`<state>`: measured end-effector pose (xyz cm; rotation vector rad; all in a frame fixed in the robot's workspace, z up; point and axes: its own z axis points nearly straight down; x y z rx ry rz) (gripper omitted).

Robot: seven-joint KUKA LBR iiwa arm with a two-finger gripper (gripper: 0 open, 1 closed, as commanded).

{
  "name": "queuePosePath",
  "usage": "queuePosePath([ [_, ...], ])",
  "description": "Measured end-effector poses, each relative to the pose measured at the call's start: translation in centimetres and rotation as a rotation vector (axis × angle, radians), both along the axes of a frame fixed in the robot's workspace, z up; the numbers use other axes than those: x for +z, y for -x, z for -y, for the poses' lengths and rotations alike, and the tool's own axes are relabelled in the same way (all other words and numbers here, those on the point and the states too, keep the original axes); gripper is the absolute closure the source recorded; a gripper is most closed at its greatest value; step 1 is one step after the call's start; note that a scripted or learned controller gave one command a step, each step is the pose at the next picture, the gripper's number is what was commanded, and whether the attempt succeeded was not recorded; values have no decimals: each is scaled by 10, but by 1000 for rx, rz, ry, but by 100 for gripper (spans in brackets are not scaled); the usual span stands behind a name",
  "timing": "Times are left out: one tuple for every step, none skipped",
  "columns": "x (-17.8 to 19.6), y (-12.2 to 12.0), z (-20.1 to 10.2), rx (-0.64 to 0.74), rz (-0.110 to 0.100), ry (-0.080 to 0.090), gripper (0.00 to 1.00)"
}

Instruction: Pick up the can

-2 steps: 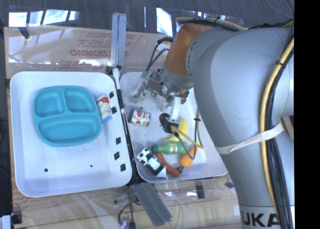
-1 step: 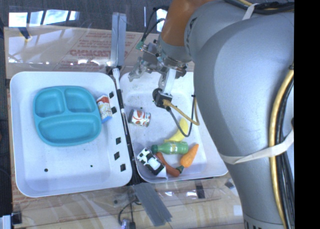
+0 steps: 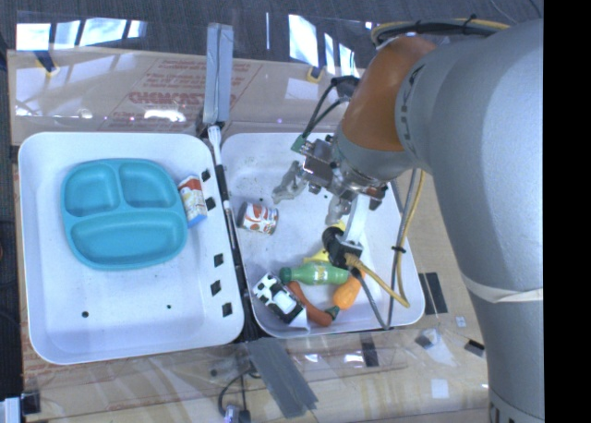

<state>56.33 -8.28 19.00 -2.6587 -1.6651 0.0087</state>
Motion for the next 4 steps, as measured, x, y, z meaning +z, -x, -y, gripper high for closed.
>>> queuePosePath([
  [-85,-16,11,49,2,-1,0],
  [-101,35,10,-8,0,-1,0],
  [-92,36,11,-5,-2,0,100],
  [0,33,-60,-98,1,0,100],
])
